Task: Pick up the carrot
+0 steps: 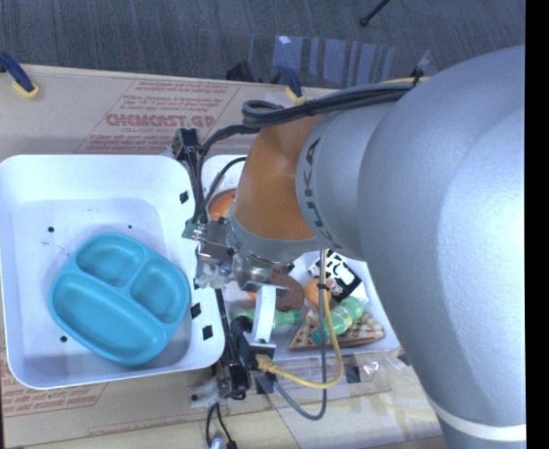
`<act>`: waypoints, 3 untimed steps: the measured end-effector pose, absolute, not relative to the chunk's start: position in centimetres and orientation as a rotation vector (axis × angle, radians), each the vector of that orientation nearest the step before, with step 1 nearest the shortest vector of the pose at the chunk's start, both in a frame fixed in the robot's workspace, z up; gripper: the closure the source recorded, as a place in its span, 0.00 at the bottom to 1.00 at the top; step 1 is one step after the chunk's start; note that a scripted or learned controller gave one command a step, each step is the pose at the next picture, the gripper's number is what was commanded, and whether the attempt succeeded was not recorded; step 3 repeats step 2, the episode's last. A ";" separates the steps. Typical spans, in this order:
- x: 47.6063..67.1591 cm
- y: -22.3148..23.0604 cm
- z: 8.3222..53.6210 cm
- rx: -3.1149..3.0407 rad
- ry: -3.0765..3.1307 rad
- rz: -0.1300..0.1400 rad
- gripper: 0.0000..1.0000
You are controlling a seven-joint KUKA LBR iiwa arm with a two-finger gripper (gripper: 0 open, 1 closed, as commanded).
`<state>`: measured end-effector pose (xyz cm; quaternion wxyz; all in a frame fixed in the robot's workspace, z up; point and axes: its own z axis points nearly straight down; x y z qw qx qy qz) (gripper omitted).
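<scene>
Reaching in from the view's right, the grey arm [424, 204] with its orange band [274, 185] hangs over the right bin [216, 169] and covers most of it. The gripper [232, 269] sits low at that bin's left side, close to the wall shared with the left bin [87, 162]. Its working end is hidden under the wrist, so I cannot tell whether it is apart, together or clamped on anything.

Just to the gripper's right, toward the arm's base, lies a rounded orange piece [311, 293]. It touches a green toy [341, 314] on its near side. This may be the carrot, but too little shows to be sure. On the gripper's far side, an orange sliver [220, 204] peeks out beside the orange band, and I cannot tell what it is.

Nearer the camera than the green toy lies a tan wedge like a pizza slice [344, 337]. A black-and-white block [335, 271] rests just beyond the rounded orange piece.

To the gripper's left, well apart from it, a blue divided plate [120, 293] with three compartments lies in the left bin. Both bins rest on a cardboard sheet [152, 120] printed in red. A blue and yellow clamp [17, 75] grips that sheet's far left corner.
</scene>
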<state>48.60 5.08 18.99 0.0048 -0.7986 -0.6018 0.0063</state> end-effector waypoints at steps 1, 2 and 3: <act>48.6 5.1 19.9 -2.489 -1.894 0.029 1.00; 50.8 -1.3 23.0 -2.551 -1.826 0.010 1.00; 50.8 -1.3 23.0 -2.551 -1.826 0.010 1.00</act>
